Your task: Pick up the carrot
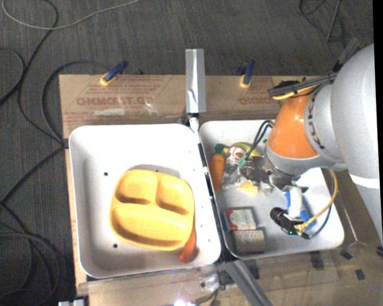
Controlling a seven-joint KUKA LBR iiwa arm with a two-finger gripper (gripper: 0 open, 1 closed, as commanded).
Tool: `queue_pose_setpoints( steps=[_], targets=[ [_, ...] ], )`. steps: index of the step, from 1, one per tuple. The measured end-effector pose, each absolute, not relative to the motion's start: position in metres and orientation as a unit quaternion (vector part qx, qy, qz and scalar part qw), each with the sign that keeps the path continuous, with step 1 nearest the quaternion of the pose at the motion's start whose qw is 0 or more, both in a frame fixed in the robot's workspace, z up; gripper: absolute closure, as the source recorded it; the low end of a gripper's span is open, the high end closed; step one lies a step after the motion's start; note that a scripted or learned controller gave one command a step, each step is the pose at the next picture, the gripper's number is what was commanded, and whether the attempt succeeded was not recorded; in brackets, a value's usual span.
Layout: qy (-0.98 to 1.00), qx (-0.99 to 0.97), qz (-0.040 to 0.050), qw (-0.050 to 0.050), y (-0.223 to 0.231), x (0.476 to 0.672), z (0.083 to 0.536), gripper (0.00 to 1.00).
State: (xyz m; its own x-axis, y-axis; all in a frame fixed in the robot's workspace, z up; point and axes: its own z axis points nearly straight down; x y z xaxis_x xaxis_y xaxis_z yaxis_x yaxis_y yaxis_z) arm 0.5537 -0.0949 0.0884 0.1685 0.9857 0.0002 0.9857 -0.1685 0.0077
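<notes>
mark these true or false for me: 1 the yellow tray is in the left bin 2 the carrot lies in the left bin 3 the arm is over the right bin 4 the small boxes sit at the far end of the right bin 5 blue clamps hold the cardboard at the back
1. The yellow tray is in the left bin. True.
2. The carrot lies in the left bin. False: it lies in the right bin, along its left wall.
3. The arm is over the right bin. True.
4. The small boxes sit at the far end of the right bin. False: they sit at its near end.
5. Blue clamps hold the cardboard at the back. True.
</notes>
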Motion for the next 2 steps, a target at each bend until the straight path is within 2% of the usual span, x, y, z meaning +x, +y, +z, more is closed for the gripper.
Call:
queue_pose_setpoints(
  steps=[1, 2],
  targets=[
    [0.645, 0.764, 0.0045, 0.001, -0.093, 0.555, 0.098, 1.00],
    [0.594, 0.804, -0.0020, 0.000, -0.023, 0.608, 0.183, 1.00]
  ],
)
